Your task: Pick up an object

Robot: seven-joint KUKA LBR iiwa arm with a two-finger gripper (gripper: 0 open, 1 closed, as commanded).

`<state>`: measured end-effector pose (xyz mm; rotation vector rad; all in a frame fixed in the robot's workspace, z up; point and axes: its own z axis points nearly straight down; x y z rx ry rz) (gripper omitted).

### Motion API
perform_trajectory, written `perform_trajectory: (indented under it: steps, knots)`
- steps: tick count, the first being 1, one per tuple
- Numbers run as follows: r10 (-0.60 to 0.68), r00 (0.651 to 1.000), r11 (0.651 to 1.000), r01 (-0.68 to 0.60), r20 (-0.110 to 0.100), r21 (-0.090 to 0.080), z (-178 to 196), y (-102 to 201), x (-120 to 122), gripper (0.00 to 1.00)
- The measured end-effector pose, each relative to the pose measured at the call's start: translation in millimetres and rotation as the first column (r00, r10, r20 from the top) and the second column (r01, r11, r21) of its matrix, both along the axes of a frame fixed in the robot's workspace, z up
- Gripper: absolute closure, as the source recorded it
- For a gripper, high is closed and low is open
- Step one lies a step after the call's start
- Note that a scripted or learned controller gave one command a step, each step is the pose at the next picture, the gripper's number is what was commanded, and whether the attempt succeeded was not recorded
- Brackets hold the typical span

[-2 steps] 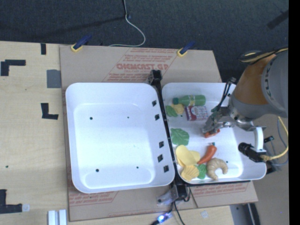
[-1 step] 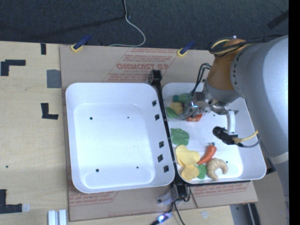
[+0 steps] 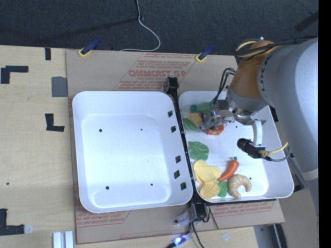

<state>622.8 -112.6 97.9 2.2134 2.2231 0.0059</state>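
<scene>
Right bin [image 3: 276, 182]: jaws [image 3: 211, 122] among toy food [image 3: 214, 177]

Two white bins [image 3: 124, 99]; roughly eight toy foods [image 3: 208, 172].

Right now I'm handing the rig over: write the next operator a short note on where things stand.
Claw: low in the right bin, at the upper cluster of toys beside a red piece; grip state unclear.
Items: green leaf mid-bin; yellow pieces, orange carrot and tan croissant near the front. All lie in the right bin.
Done: approach only.
Left: secure an item and lift it.
</scene>
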Motion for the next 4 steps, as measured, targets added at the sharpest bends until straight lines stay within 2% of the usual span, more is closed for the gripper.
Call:
perform_trajectory:
  steps: [2, 3, 4]
  knots:
    - [0.002, 1.0, 1.0, -0.002, -0.003, -0.001, 18.5, 0.7, -0.4, 1.0]
    - [-0.004, 1.0, 1.0, 0.004, 0.006, 0.003, -8.6, -21.9, -12.5, 1.0]
    - [-0.003, 1.0, 1.0, 0.003, 0.001, -0.001, 69.0, -30.7, 1.7, 1.0]
